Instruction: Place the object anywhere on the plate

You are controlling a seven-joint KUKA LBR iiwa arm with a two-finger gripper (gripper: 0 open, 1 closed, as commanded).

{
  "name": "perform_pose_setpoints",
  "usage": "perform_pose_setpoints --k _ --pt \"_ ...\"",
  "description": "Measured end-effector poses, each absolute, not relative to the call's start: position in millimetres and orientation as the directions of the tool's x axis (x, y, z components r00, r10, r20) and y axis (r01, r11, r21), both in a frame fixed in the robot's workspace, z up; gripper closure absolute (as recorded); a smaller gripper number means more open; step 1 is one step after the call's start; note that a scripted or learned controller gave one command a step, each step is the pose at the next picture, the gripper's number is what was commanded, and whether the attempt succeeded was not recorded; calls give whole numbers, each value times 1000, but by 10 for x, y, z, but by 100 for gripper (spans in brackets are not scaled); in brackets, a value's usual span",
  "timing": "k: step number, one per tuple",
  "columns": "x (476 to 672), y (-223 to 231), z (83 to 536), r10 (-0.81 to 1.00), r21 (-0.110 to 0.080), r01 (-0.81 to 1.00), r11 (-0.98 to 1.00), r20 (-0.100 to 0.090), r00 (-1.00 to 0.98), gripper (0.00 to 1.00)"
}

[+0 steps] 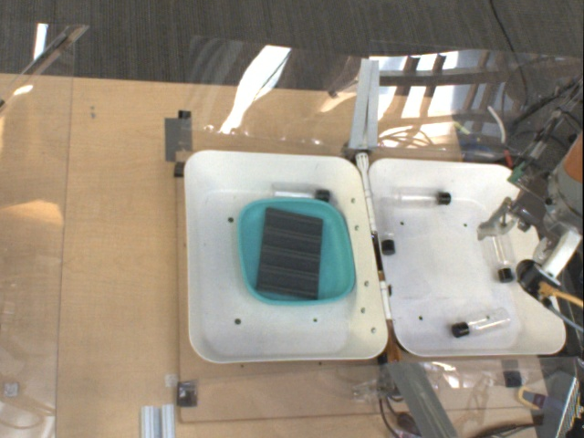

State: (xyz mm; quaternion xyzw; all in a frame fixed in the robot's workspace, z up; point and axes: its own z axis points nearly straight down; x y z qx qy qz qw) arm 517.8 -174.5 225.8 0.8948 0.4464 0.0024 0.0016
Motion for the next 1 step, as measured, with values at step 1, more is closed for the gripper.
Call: perform_pose_setpoints --k 1 --pt "4880 -1370 1627 805 2 805 -593 2 593 0"
